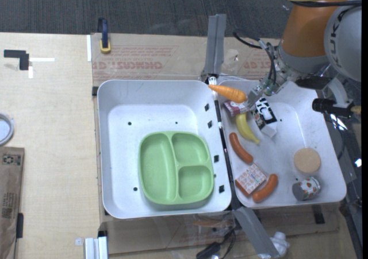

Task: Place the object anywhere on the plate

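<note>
A green plate with three compartments lies in the left bin. An orange carrot hangs level over the top left corner of the right bin, its thin tip pointing left toward the divider. My gripper reaches in from the right and is shut on the carrot's thick end. The grey arm with its orange band rises behind it at the upper right.
Below the carrot in the right bin lie a maroon block, a banana, a black and white item, two sausages, a patterned packet, a tan disc and a small can.
</note>
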